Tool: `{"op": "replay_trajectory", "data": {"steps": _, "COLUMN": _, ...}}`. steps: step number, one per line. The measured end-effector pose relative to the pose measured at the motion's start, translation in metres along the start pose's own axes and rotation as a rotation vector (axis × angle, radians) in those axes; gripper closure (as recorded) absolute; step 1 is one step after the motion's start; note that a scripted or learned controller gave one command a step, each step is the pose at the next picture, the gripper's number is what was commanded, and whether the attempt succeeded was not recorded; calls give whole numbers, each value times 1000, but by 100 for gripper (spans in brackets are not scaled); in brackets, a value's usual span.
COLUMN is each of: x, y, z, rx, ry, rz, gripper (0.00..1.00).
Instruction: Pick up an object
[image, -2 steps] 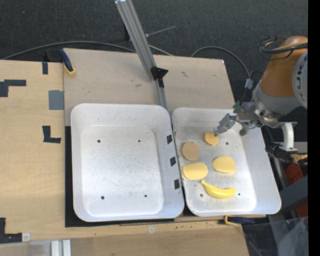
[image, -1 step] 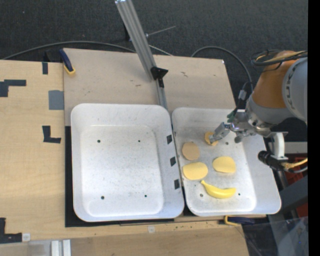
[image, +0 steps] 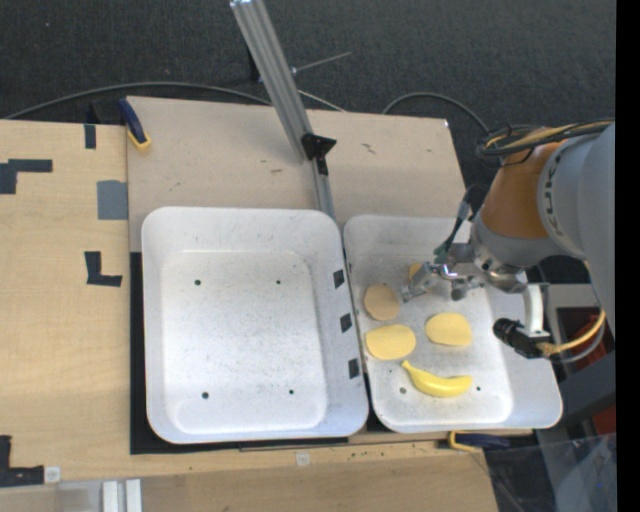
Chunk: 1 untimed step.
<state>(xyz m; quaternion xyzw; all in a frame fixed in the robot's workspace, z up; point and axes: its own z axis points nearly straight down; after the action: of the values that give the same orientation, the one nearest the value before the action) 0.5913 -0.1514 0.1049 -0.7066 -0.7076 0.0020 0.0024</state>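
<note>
The right bin (image: 520, 400) holds several yellow food-like pieces. A tan round disc (image: 380, 301) lies at its left side, with a yellow disc (image: 390, 342) just below it. A yellow oval piece (image: 449, 329) lies in the middle and a banana (image: 437, 381) near the front. My gripper (image: 428, 280) hangs low over the bin's upper middle, just right of the tan disc. A small yellowish piece (image: 415, 270) shows right beside the gripper, partly hidden by it.
The left bin (image: 160, 300) stands beside the right one. A metal pole (image: 285, 90) slants down from the top to the bins' shared edge. The grey and orange arm (image: 540, 200) covers the right bin's upper right corner.
</note>
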Motion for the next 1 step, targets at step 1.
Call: {"op": "replay_trajectory", "data": {"steps": 1, "x": 0, "y": 1, "z": -12, "rx": -3, "ry": 0, "rz": 0, "gripper": 100}}
